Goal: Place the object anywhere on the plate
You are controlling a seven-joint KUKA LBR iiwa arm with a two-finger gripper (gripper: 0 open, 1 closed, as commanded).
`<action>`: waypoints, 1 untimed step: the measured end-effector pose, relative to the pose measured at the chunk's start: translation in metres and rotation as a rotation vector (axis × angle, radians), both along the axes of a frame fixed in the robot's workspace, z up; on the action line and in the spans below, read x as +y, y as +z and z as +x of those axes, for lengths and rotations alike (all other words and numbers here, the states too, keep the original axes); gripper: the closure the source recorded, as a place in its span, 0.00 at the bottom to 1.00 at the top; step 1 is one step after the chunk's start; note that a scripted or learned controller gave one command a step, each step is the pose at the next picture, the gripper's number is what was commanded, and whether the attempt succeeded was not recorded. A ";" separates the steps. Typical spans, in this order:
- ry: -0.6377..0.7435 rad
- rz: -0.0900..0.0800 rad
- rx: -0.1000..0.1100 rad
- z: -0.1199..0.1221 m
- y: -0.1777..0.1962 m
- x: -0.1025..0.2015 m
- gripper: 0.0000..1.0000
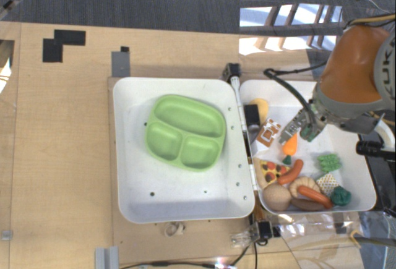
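Gripper [301, 128] low over right bin [365, 196], right of frame; grasp state unclear. Likely target, small orange carrot toy [289, 146], lies just below it: looks light, stiff, slippery plastic; pinch mid-body. Green plate [184, 132] in left bin [133, 200]

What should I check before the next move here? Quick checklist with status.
1. Green plate sits in the left bin, all three compartments bare: ok.
2. Gripper is over the right bin, above the toy food: ok.
3. Object between the gripper's fingers: cannot tell; a small orange carrot lies just below it, contact unclear.
4. Target is isolated: not ok; the carrot, sausage and pizza slice crowd together.
5. Path to the plate crosses the divider between the bins: cannot tell whether height is enough.
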State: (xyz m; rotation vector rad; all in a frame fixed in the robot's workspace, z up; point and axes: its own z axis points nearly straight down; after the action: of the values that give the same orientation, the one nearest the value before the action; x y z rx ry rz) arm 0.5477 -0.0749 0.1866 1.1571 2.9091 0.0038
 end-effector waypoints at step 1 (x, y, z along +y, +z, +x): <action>0.034 0.006 -0.001 0.007 0.037 0.098 1.00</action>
State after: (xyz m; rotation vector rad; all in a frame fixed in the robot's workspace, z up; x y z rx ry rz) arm 0.5544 0.0231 0.2241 1.1074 2.9297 0.0130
